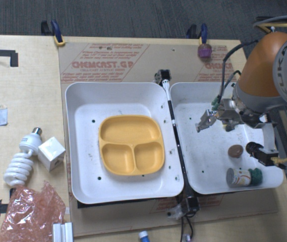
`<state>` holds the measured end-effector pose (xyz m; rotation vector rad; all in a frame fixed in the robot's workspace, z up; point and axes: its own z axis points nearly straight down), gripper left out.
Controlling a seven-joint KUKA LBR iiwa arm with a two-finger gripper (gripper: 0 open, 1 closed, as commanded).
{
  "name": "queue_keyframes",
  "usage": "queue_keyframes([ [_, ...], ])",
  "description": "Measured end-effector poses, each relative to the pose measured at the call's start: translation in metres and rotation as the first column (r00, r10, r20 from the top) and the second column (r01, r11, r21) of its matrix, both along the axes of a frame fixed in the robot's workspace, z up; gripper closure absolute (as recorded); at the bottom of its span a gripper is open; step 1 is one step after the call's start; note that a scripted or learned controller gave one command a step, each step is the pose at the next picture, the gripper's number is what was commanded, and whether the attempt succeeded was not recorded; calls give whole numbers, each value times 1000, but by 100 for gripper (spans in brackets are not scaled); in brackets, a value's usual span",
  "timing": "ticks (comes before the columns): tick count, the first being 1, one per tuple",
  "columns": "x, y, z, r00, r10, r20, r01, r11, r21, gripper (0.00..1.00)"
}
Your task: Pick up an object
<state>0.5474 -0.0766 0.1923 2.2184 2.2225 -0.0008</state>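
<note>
The arm is reaching in over the right bin [204, 180], with its gripper [205, 121] hanging above the bin's bare upper-left floor; the fingers are looking slightly apart with nothing between them, though at this angle the gap is hard to read for certain. The likeliest things to pick are lying in the same bin, well apart from the gripper: a small brown round object [235, 150] toward the right wall, and below it a little bottle lying on its side [243, 177] with a green cap end, close to the bin's lower edge. In the left bin [80, 135] a yellow divided tray [131, 144] is sitting flat in the middle. To do this step well, the gripper should probably be travelling right and down across the bin before descending, centring over one object and not between the two. The bottle is likely rolling easily, so the fingers should be closing across its narrow width, not along its length. The brown piece is sitting low and near the wall, so a straight vertical approach with wide-spread fingers seems safest.
</note>
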Motion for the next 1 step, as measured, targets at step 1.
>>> queue_keyframes([
  [1,-70,-39,-76,1000,-4,-1,4,1000,1,0],
])
